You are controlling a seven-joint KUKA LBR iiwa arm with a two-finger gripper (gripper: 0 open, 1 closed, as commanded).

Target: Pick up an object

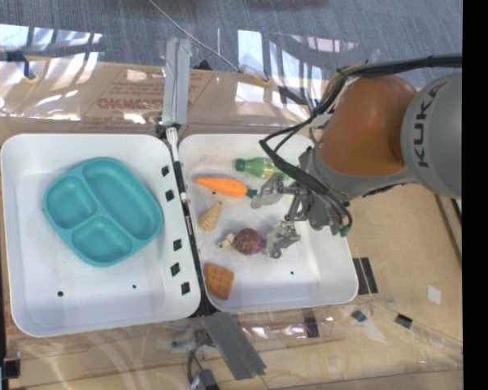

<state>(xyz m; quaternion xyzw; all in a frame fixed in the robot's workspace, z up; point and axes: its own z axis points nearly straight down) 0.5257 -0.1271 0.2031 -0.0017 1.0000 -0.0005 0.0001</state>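
Note:
My gripper (268,223) hangs over the right bin (325,279), reaching in from the right, open with its two fingers (265,195) spread wide and nothing between them. A purple round vegetable (247,240) lies just left of the lower finger, close to it or touching it; which, I cannot tell. An orange carrot (222,187) lies left of the upper finger. A green bottle (254,166) sits at the back of the bin, partly under the arm's cables. A small ice cream cone (211,215) and a brown waffle (219,280) lie further left, near the bin's left wall.
The left bin (32,299) holds a teal divided plate (102,210). A grey ridge (181,218) separates the two bins. The arm's orange band (366,128) and black cables overhang the right bin's back right part.

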